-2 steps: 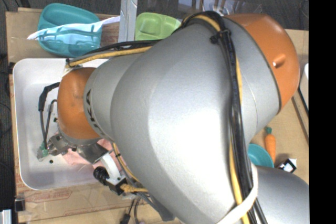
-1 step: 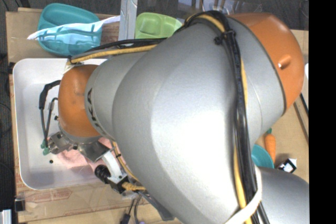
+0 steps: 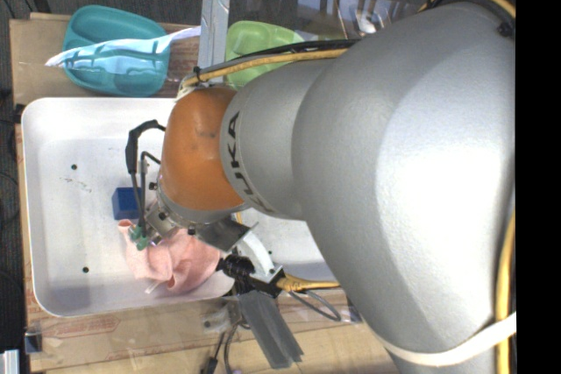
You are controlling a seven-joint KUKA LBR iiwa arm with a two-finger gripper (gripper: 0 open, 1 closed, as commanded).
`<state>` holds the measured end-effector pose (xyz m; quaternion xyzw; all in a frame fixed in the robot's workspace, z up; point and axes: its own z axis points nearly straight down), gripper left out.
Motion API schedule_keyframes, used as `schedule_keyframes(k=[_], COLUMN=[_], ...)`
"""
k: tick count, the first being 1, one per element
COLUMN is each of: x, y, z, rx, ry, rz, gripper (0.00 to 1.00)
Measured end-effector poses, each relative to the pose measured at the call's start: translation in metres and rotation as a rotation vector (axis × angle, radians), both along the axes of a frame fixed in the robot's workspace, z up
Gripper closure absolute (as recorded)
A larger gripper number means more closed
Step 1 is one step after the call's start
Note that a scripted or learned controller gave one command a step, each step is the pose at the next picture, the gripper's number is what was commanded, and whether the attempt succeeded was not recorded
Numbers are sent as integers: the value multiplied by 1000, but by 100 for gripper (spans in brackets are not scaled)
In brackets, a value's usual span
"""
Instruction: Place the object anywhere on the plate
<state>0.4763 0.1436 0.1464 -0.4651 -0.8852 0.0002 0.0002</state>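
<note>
We note the arm (image 3: pixel 368 153) reaching over the left white bin (image 3: pixel 53 188), its orange band (image 3: pixel 197 153) low above a pink cloth (image 3: pixel 175 263) crumpled near the bin's front wall. The pincer (image 3: pixel 140 230) sits at the cloth's upper left edge; its state we cannot tell. A small blue block (image 3: pixel 124 203) lies just beside it. Teal scoop (image 3: pixel 114 48) rests on the tabletop (image 3: pixel 22 39) behind.

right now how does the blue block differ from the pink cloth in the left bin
The blue block is a small, rigid, square-edged piece; the pink cloth is larger, soft and crumpled. The blue block lies further from the bin's near wall, while the pink cloth lies closer to it, partly under the arm's wrist. Both rest on the floor of the left bin.
</note>
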Motion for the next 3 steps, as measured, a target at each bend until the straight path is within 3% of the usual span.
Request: schedule_keyframes(k=[1, 2, 3], x=[-1, 12, -1], y=[62, 6, 45], z=[-56, 19, -56], rx=[-1, 0, -1], ry=[4, 0, 3], rz=[-77, 55, -196], gripper=[100, 100, 100])
